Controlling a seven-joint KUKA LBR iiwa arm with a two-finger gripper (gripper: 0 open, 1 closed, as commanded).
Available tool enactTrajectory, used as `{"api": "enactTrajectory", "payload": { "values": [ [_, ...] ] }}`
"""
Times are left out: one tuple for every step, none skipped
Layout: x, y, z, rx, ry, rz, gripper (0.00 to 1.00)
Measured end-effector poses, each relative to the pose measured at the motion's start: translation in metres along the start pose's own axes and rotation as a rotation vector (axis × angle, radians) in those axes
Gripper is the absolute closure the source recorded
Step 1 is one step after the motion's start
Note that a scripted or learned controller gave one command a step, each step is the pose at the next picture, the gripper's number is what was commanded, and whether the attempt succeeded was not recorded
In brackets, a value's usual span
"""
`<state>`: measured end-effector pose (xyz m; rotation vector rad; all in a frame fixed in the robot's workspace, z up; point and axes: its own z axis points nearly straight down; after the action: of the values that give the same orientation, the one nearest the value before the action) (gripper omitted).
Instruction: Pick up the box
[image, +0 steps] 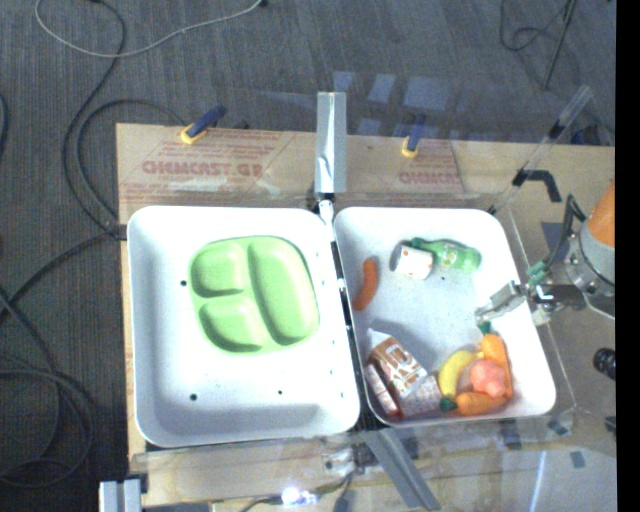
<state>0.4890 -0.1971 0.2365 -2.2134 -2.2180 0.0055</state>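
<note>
Even, fairly bright overhead light washes the two white bins (340, 330) nearly flat, with soft shadows along their inner walls. The dark carpet (60, 120) stays dim. Overall the picture is soft and grainy, with faint reflections on clear panels (420, 100) behind the bins

Brown box (400, 377) tilted in right bin

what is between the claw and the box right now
Mostly bare bin floor. The claw hangs at the right bin's right side; the box lies at the front. A banana and other toy fruit crowd the box's right side.
</note>
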Motion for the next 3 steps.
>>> {"api": "enactTrajectory", "payload": {
  "values": [
    [0.040, -0.006, 0.123, 0.002, 0.001, -0.022, 0.00],
    [0.023, 0.025, 0.091, 0.001, -0.001, 0.125, 0.00],
    [0.070, -0.001, 0.147, -0.020, -0.011, 0.124, 0.00]
  ]
}}
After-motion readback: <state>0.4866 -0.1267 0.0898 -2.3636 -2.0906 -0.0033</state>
